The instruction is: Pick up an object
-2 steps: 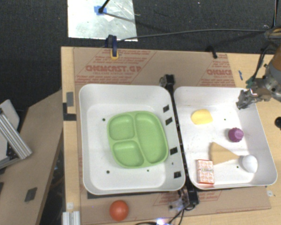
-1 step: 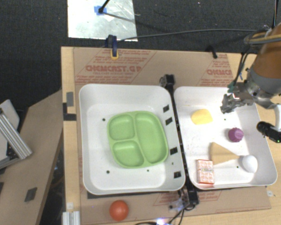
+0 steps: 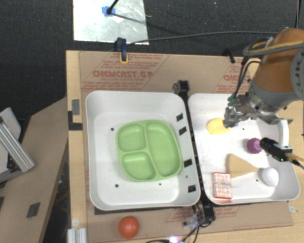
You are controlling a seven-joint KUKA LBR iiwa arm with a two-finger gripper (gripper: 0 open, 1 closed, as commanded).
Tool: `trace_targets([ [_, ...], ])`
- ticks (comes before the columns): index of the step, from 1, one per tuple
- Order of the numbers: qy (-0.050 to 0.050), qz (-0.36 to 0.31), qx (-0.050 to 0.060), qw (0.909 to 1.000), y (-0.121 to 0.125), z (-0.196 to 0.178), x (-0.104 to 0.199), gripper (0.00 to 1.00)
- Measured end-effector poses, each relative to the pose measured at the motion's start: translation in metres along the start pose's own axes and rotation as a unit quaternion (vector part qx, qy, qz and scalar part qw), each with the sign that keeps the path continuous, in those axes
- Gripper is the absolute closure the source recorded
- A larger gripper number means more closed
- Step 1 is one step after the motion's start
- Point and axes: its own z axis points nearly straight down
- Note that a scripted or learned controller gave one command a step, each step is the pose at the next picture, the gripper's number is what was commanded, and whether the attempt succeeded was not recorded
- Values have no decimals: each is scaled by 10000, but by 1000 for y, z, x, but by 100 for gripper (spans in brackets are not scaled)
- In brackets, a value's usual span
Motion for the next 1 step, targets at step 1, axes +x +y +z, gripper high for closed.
trace_targets([
  [1,4,-6,-5,10000,-17,-10,58,100],
])
